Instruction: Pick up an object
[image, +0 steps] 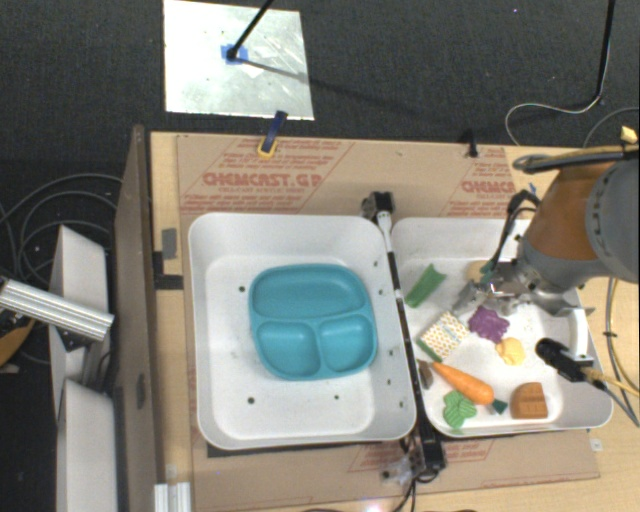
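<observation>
Gripper (484, 292) low over the right bin (590, 400), just above the purple toy (488, 323); whether its fingers are spread or pressed together I cannot tell. Near the toy lie a carrot (466, 380), a yellow piece (511, 351), a brown block (529, 400) and a green strip (424, 284). A blue divided plate (312, 320) sits in the left bin (215, 300)

We read "CHEMCAST GP" in red on the brown protective sheet (300, 170) under the bins, repeated at upper right, partly hidden.
</observation>
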